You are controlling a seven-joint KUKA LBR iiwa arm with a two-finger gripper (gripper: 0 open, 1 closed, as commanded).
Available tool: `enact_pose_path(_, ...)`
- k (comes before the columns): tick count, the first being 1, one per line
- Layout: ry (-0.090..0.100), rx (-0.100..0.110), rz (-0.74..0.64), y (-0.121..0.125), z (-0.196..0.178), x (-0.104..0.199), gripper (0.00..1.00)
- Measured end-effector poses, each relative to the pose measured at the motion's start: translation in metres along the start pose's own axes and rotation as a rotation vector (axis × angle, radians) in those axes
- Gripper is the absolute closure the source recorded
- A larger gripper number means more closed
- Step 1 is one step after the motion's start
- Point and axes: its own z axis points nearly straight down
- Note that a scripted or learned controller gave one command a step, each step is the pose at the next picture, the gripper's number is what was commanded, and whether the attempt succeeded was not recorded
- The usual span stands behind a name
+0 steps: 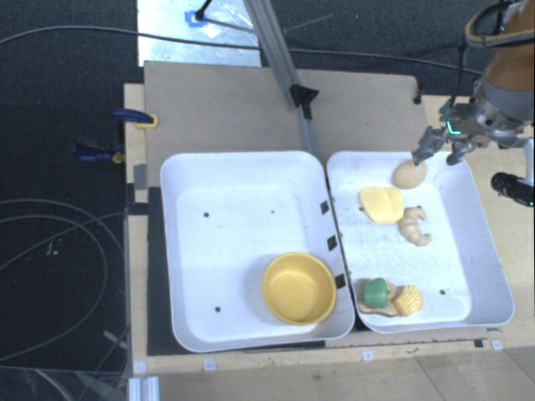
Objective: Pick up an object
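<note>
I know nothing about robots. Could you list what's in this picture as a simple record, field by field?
arm: grey with orange band, reaching in from the right
gripper: open, above the right bin's far edge, holding nothing
left bin: yellow bowl
right bin: tan round piece, yellow flat piece, beige curled piece, green and yellow toy
nearest to gripper: tan round piece

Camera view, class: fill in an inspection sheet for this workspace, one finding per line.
Surface: brown bench bearing left bin and right bin.
Job's things: yellow bowl in left bin; tan round piece, yellow piece, beige curled piece, green-and-yellow toy in right bin.
Clutter: nothing seen.
Grippers: gripper open above the tan round piece.
Cables: black cables on floor.
Surroundings: blue clamps, grey pole.
</note>
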Motion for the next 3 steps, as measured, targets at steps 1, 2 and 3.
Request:
enact_pose_path(1, 0.0, -0.002, 0.0, 0.0, -0.001, 0.0, 0.0)
enact_pose_path(2, -0.001, 0.001, -0.003, 0.002, 0.041, 0.005, 0.0)
enact_pose_path(3, 0.0, 0.003, -0.004, 0.006, 0.098, 0.013, 0.0)
